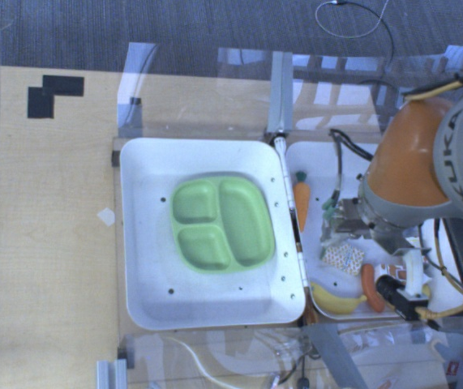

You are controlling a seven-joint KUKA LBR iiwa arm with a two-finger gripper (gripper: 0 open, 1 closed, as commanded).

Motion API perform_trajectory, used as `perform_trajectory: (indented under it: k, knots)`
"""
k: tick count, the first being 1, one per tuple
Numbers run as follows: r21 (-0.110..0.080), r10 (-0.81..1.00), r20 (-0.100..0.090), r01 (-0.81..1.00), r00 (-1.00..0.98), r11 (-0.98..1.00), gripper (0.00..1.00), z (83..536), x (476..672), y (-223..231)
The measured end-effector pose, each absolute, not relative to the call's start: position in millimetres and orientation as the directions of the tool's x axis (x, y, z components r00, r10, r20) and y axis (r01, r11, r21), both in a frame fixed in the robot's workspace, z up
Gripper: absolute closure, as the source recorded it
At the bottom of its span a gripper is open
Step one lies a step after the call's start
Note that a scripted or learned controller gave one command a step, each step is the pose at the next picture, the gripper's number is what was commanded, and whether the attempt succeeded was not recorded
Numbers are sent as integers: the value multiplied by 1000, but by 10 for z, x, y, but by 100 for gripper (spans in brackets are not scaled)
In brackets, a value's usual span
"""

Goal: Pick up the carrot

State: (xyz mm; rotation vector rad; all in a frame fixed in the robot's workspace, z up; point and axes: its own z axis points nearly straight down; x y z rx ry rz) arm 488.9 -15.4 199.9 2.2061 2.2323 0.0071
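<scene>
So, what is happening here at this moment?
A grey KUKA arm reaches in over the right bin, where a carrot lies by the left wall, untouched. A banana, a sausage and a patterned packet lie nearer the front. The left bin holds a green divided tray.

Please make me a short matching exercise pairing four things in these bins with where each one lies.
Things:
1. green divided plate
2. carrot
3. banana
4. patterned packet

Places:
A. along the near edge of the right bin
B. in the middle of the left bin
C. mid right bin, just beyond the banana
D. upright against the right bin's left wall, beside the divider

Pairs: 1-B, 2-D, 3-A, 4-C
</scene>
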Motion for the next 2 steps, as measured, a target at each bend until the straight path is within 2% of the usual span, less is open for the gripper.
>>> perform_trajectory:
  k: [1,2]
  knots:
    - [2,943,1,943,333,-333,100,1842,4964,-466]
    - [4,977,1,977,212,-212,100,2119,4941,-211]
